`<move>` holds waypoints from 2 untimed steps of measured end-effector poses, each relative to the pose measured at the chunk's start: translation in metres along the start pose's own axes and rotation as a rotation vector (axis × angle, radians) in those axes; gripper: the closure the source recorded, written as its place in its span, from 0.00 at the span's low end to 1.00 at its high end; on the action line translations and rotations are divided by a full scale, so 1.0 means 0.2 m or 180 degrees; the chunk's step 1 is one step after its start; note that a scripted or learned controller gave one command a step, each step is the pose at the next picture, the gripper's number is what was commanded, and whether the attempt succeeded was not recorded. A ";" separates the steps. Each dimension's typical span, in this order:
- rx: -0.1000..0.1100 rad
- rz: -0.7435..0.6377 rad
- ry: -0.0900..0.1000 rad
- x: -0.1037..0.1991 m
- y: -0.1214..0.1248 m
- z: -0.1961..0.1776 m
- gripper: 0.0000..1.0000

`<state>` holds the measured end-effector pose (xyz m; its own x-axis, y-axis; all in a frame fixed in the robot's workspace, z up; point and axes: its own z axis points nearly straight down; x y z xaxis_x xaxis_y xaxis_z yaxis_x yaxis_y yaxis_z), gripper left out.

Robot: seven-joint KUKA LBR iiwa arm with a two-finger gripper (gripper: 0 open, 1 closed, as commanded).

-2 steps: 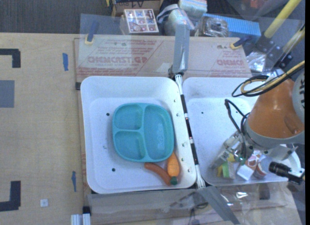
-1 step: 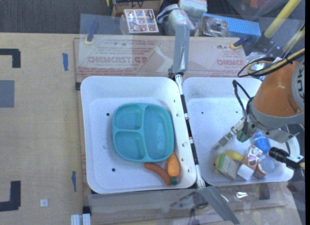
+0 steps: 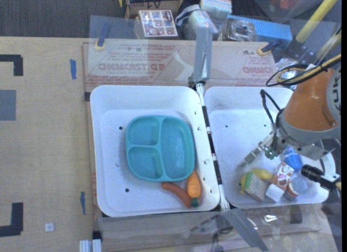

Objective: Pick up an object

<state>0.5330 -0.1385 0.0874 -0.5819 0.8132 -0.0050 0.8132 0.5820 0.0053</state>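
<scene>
Bare white floor of right bin [image 3: 238, 131] beside jaws [image 3: 259, 154].

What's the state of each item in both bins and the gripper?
Teal divided plate: flat, upright, compartments bare, left bin.
Carrot: lying beside the plate's lower edge.
Sausage: lying next to the carrot.
Toy pile: clustered in right bin's lower corner.
Gripper: low over right bin, beside the pile.

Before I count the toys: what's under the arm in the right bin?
A small pile shows: a yellow piece, a white block and a blue piece. The arm covers whatever lies further right.
</scene>
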 end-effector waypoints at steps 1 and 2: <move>-0.0006 -0.0453 -0.0010 0.24 -0.10 0.00 0.00; 0.0008 0.0945 0.0010 0.07 -0.03 0.00 0.00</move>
<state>0.5196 -0.1310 0.0872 -0.3187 0.9478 -0.0004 0.9478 0.3187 0.0037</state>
